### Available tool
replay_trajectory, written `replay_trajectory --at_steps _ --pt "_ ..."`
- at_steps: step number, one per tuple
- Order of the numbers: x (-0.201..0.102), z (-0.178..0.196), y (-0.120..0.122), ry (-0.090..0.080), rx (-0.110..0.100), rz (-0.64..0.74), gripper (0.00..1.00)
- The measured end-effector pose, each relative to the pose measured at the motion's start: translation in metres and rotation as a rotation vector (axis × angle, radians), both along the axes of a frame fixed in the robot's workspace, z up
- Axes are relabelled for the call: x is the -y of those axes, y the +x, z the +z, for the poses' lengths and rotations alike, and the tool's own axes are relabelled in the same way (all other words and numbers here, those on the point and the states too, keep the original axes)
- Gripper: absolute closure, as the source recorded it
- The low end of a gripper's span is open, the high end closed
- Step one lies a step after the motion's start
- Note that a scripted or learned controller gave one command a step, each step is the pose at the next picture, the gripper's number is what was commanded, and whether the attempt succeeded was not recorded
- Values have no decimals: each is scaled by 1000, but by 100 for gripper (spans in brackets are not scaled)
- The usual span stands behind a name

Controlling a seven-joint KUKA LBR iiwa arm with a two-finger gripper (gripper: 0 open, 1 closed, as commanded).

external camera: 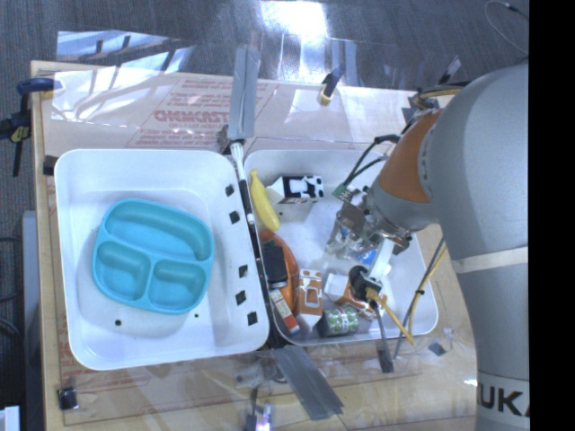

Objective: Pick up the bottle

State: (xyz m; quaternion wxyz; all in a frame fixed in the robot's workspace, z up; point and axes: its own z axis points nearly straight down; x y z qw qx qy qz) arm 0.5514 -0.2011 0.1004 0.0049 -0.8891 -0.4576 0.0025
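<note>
A: Where is the bottle lying, as you are reading it?

B: I am taking the orange-and-dark long object (286, 269) to be the bottle, though the clutter is making that a judgement. It is lying on its side in the shallow white right-hand bin (305, 158), pressed close to that bin's left wall, just below the yellow banana-shaped piece (263, 203).

A: And the grey arm's two-finger gripper (358, 245)?

B: It is hanging low over the middle of the same bin, among small pale items. It is sitting beside the bottle, not over it. I cannot tell whether it is standing apart or together; glare and cables are hiding that. Nothing is showing as held.

A: So which way is the bottle lying from it?

B: Toward the view's left and a touch nearer the camera, near but not touching. Its long axis is running from the far side toward the near side, roughly along the divider between the bins.

A: What is that asking of the coming move?

B: I am judging that the gripper is needing to shift left toward the wall and close across the bottle's narrow width, not along its length. The wall is crowding one side, so room there is looking tight.

A: Any rival candidate?

B: A small green cylinder (340, 321) is lying at the near edge, below the gripper; I am doubting it is the bottle. The blue divided plastic tray (153, 257) is sitting alone in the left bin (67, 241), well apart.
</note>
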Motion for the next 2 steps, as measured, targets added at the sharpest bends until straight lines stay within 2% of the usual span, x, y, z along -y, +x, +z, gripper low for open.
replay_trajectory --at_steps 1,2 --pt "-3 135 43 -4 8 120 100" --pt "-4 134 43 -3 6 121 0"
